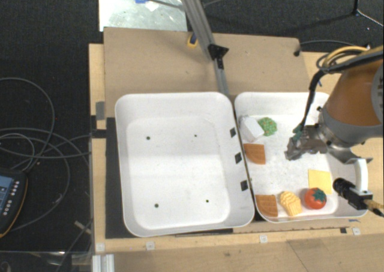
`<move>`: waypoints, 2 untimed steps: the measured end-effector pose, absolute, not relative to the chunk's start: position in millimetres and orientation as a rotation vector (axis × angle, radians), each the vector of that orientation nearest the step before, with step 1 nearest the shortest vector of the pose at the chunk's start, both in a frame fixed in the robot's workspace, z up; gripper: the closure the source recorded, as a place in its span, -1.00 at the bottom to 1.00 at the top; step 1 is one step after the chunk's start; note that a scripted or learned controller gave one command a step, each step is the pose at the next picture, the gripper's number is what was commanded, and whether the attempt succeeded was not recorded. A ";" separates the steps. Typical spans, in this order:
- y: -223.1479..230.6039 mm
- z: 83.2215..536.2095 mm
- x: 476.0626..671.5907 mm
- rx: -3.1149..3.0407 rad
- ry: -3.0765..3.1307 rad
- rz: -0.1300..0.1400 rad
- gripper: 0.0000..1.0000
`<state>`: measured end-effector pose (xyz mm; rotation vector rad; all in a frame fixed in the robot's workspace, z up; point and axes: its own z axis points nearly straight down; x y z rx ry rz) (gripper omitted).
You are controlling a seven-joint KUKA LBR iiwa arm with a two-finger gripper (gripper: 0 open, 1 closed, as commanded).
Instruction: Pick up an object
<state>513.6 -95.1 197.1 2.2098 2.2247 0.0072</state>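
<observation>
1. I see the gripper (pixel 295 149) low inside the right bin (pixel 282 104); finger state: I cannot tell.
2. Candidate objects: green piece (pixel 267 125), brown slice (pixel 255 154), tomato (pixel 315 198), all apart from the gripper.

The tan worktop (pixel 258 63) carries two shallow white bins side by side: the left bin (pixel 129 108) and the right bin (pixel 282 100), their inner rims touching, over a dark mat (pixel 111 205).

Right bin (pixel 273 102) holds: white block (pixel 251 126) touching green clump (pixel 267 125); brown slab (pixel 255 154) by left wall; brown slab (pixel 267 205), yellow ridged piece (pixel 291 203), red tomato (pixel 315 198) along front; yellow square (pixel 319 178).
</observation>
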 end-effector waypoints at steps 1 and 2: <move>-93.3 240.6 514.9 2.210 2.224 0.007 1.00; -45.9 247.8 550.4 2.207 2.232 0.007 1.00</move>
